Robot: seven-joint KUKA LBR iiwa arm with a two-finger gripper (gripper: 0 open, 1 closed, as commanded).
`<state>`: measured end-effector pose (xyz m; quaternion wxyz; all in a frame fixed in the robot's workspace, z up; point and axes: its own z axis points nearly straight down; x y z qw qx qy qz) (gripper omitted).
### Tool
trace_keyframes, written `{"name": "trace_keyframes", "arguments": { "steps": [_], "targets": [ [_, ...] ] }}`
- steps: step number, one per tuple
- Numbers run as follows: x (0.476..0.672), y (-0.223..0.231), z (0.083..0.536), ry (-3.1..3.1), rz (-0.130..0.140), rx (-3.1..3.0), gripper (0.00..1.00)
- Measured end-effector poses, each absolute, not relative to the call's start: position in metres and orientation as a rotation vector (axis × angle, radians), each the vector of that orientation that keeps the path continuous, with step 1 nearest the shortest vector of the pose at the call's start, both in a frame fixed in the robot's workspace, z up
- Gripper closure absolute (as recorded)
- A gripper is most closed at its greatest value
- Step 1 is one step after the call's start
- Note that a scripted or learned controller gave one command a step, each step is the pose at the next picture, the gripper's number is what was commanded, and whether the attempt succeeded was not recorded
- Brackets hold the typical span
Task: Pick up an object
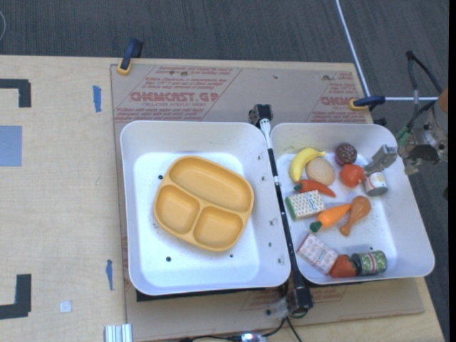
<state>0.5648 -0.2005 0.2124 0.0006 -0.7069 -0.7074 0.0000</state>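
This is a robotics test lab, not a home or kitchen. The pale plywood counter [57,212] carries black tape corner marks [17,91] and short blue tape strips [97,99], the sort used to fix positions. A brown-papered acrylic sheet printed in red lettering [178,95] lies under two shallow white plastic bins [135,212], held to the counter by an orange-and-blue spring clamp [129,54] and a second clamp [365,102]. The food in the right bin is toy plastic: a yellow banana [303,161], an orange carrot [331,215], a brown drumstick [356,212]. A compartmented yellow plastic plate [203,201] sits in the left bin. Grey office carpet [214,13] covers the floor beyond, and cables [285,319] trail off the counter's near edge.
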Motion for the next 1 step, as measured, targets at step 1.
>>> {"name": "trace_keyframes", "arguments": {
  "steps": [1],
  "targets": [
    [0.5768, -0.1826, 0.1093, -2.241, -0.018, -2.233, 0.00]
  ]
}}
